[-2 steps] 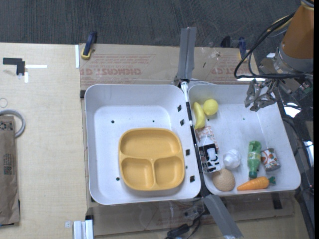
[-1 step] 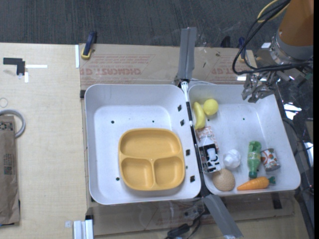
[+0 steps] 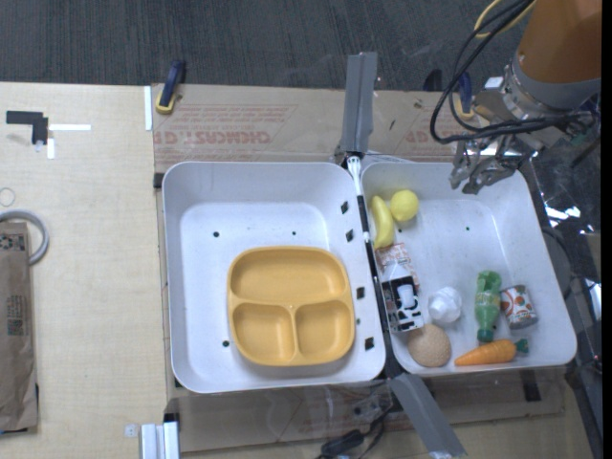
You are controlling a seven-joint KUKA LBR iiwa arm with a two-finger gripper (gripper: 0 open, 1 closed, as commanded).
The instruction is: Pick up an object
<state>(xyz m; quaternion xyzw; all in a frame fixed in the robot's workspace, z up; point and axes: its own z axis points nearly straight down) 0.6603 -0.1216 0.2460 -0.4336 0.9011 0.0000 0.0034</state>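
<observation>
carrot (image 3: pixel 488 353): nearest item, lying at the near edge of the right bin (image 3: pixel 535 256), leafy end pointing right
brown round thing (image 3: pixel 430 346): just left of the carrot, looks like a potato or a bread roll, cannot tell which
small carton (image 3: pixel 404 303): black-and-white print, lying along the bin's left wall, with a smaller printed pack (image 3: pixel 392 257) just beyond it
white ball (image 3: pixel 445 305): crumpled or glossy, just right of the carton
green bottle (image 3: pixel 489 303): lying lengthwise, right of the white ball
small can (image 3: pixel 517 306): red-and-white label, just right of the bottle, near the right wall
banana (image 3: pixel 382 220): far-left part of the right bin, against the wall
lemon (image 3: pixel 404 205): touching or just beside the banana
yellow tray (image 3: pixel 290 305): three compartments, sits in the left bin (image 3: pixel 191 256), nothing seen in it
gripper (image 3: pixel 481 171): above the far-right corner of the right bin, nothing between the fingers; open or closed, cannot tell
progress: nothing picked up yet, every item lies in the bin; gripper well apart from all of them
left to do: choose an item, descend, close on it, lift; lemon and banana look closest to the gripper
</observation>
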